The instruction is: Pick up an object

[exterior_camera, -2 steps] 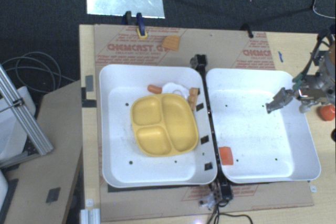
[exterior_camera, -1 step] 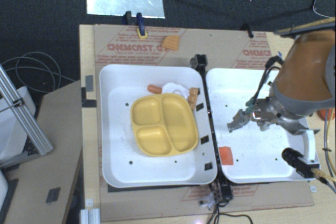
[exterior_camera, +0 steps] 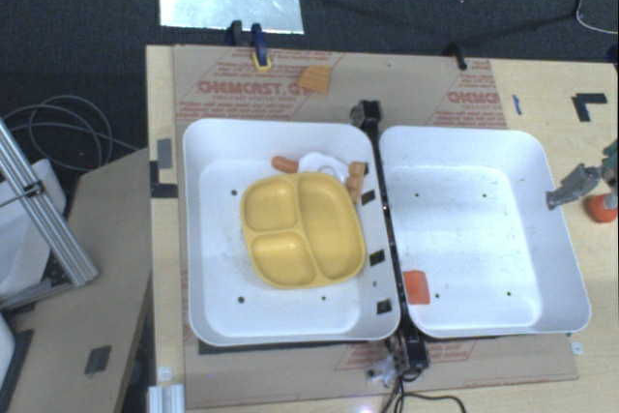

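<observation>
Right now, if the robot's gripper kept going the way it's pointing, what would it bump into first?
The gripper points left from the right edge, so it would probably meet the right bin at its rim first. If it's high enough to clear that, it passes over the bin floor.

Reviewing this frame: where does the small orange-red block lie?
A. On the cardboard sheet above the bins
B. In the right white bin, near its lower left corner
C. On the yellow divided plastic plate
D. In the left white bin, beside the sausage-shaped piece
B: the small orange-red block lies on the floor of the right white bin, near that bin's lower left corner, apart from the yellow divided plastic plate in the left white bin.
</observation>
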`<state>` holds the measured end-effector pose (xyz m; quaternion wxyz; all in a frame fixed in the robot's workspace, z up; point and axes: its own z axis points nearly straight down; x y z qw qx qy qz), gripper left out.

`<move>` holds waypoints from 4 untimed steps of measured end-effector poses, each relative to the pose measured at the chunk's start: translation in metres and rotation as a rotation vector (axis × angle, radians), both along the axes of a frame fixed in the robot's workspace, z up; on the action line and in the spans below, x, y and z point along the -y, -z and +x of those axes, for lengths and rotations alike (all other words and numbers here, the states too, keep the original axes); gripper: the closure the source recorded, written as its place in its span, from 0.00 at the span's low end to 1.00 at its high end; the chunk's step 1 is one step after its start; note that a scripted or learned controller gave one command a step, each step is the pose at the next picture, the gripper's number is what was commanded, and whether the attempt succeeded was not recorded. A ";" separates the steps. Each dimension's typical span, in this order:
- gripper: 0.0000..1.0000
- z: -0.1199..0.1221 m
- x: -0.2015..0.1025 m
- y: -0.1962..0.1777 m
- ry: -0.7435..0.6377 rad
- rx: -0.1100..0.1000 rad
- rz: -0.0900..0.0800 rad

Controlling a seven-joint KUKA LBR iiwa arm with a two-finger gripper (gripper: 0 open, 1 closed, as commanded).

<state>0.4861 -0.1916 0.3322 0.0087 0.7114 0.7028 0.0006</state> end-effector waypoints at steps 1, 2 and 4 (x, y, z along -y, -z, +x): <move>0.00 0.001 0.017 -0.154 -0.016 0.008 0.002; 0.00 0.001 0.015 -0.144 -0.017 -0.009 0.009; 0.00 0.001 0.015 -0.144 -0.017 -0.009 0.009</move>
